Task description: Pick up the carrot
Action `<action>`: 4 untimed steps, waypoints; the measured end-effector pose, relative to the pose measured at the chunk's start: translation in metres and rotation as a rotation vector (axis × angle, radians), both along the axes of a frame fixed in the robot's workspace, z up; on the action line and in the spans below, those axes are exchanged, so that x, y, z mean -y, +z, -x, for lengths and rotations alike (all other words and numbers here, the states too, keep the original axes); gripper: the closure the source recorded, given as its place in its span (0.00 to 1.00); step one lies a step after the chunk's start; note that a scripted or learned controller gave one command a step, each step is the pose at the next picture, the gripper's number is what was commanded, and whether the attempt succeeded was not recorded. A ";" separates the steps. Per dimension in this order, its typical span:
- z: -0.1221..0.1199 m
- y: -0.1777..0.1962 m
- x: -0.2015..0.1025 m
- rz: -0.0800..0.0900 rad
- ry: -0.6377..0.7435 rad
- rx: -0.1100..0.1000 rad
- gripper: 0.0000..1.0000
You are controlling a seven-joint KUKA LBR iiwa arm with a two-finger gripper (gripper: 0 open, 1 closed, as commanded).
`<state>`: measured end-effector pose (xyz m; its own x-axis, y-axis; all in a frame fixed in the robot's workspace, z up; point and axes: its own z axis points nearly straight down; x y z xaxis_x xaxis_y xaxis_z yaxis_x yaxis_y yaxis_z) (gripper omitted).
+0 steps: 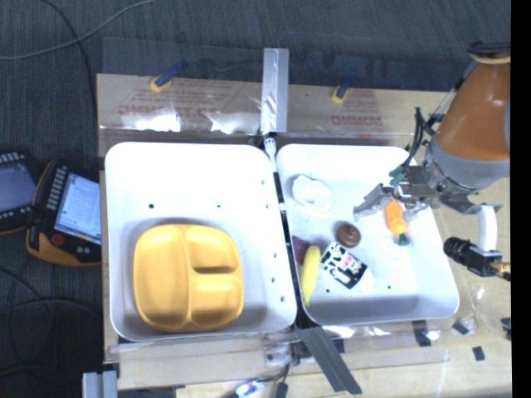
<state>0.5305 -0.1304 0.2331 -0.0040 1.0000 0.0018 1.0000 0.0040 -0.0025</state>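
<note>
The carrot [396, 220] is small and orange with a green end pointing toward the front. It sits in the right part of the right bin [431, 293]. My gripper [397, 202] hovers right over the carrot's upper end and is open. One grey finger [371, 201] splays out to the left, well apart from the carrot. The carrot's top edge is partly covered by the gripper body, so whether they touch is unclear.
The right bin also holds a white crumpled object [312, 191], a brown round item [348, 235], a black-and-white patterned piece [343, 266] and a yellow banana-like item [310, 274]. A yellow compartment tray [189, 274] lies in the left bin [166, 172].
</note>
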 end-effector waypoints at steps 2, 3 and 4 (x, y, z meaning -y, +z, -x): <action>-0.047 -0.072 0.074 -0.001 -0.285 -0.001 0.00; -0.076 -0.136 0.073 -0.005 -0.351 0.006 0.00; -0.075 -0.129 0.074 -0.001 -0.349 0.002 1.00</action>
<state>0.6053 -0.2042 0.1042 0.3384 0.9410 0.0032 0.9410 -0.3384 -0.0010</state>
